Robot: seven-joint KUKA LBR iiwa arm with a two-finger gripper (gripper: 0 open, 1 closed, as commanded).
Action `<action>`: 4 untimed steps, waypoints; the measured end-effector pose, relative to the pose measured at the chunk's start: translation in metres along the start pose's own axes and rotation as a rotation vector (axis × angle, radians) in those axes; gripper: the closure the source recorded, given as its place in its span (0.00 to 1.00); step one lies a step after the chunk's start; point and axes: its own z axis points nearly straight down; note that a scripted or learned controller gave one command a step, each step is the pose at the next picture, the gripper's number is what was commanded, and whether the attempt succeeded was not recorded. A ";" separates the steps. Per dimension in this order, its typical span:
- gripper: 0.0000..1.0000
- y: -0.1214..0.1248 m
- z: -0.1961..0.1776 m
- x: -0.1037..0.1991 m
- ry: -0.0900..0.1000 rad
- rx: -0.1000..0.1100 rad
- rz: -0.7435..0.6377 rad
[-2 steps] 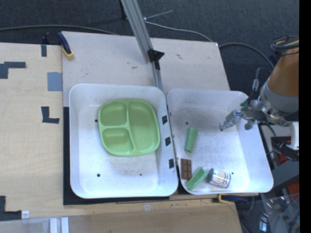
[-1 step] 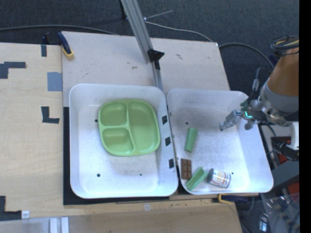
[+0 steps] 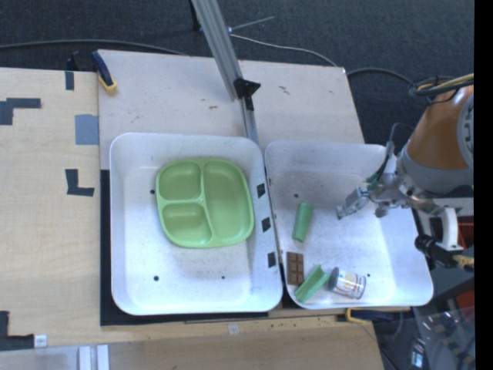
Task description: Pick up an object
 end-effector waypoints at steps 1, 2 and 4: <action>0.00 0.001 0.063 -0.001 -0.001 -0.002 0.000; 0.00 0.001 0.064 -0.001 -0.001 -0.005 0.000; 1.00 -0.003 -0.007 -0.004 -0.002 -0.010 0.001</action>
